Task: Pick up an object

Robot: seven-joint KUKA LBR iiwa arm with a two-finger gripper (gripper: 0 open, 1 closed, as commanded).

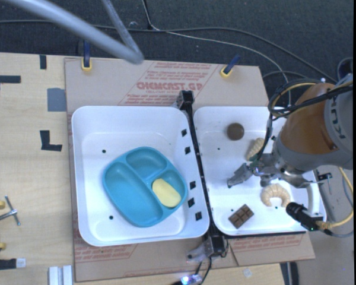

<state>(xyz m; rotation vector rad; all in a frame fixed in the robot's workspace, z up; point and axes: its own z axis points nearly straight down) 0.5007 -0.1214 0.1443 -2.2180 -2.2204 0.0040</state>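
In the right bin (216,159) lie a round brown cookie (235,131), a croissant (275,195), a brown chocolate bar (242,217) and a pale pastry (255,148) partly hidden by the arm. My gripper (238,176) hangs low over the middle of this bin, left of the croissant and above the chocolate bar. It points toward the divider. Nothing shows in its grasp.
The left bin (89,135) holds a blue divided plate (130,189) with a yellow food piece (166,193) in one compartment. A black divider (193,153) runs between the bins. Cables (285,100) loop at the arm's wrist over the right bin's far corner.
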